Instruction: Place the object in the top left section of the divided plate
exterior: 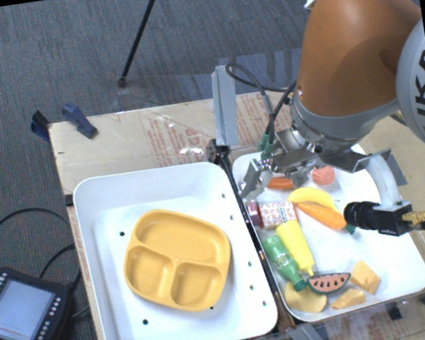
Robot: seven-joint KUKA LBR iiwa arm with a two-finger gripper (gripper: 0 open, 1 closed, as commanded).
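The yellow divided plate [177, 258] lies in the left bin [94, 208], and all three of its sections hold nothing. My gripper [274, 168] hangs low over the far left corner of the right bin [408, 254], just above a small orange piece [282, 183] and a red-and-white box [274, 213]. The big orange and grey arm hides the gripper's upper part. Toy foods crowd the right bin: a banana [313, 196], a carrot [325, 217], a pink piece [324, 176], a yellow bottle [295, 245], a green bottle [282, 263] and a watermelon slice [329, 282].
A cheese wedge [365, 278] and other yellow bits sit at the right bin's near edge. A black cylinder [370, 216] with cables juts over that bin's right side. The ridge between the bins [250, 231] separates plate and foods. A blue clamp [77, 120] sits at the bench's far left.
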